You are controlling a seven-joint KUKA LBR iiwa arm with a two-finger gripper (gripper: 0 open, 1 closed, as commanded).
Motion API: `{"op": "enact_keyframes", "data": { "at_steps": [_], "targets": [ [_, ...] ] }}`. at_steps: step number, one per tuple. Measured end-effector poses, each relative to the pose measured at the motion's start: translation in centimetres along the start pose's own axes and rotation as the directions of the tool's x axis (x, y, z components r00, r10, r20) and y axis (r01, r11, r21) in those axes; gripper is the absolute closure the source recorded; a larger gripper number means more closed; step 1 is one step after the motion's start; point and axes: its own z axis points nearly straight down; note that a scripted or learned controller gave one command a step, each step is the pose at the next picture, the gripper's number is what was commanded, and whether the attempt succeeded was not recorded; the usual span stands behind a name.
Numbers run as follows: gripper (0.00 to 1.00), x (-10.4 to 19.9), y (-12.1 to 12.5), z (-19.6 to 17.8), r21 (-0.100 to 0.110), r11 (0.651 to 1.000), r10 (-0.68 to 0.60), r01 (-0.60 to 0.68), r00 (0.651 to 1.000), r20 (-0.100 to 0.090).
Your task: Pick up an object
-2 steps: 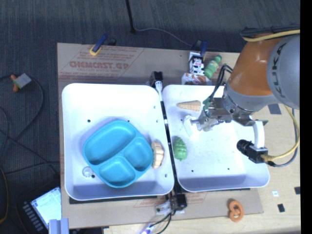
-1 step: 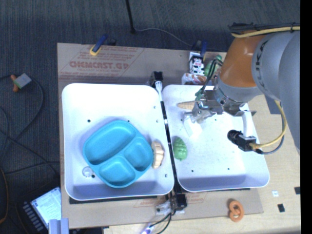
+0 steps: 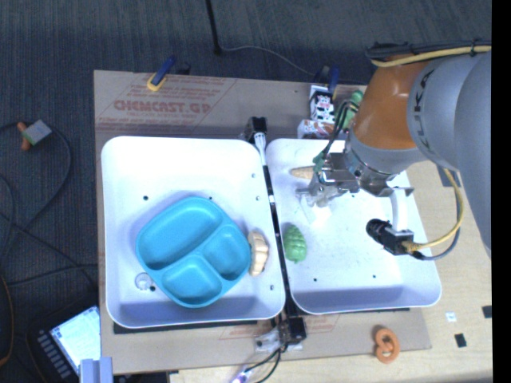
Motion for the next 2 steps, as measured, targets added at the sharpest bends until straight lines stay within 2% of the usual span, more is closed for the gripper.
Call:
{"op": "enact_keyframes", "data": {
  "at_steps": [1,2],
  "targets": [
    [1.00,1.4,-6.7,-2.0,-0.001,1.000,0.001,-0.001,1.000,0.000],
    [1.00,2.6,-4.0,-5.1,-0.002,1.000,0.000,0.000,1.000,0.000]
  ]
}}
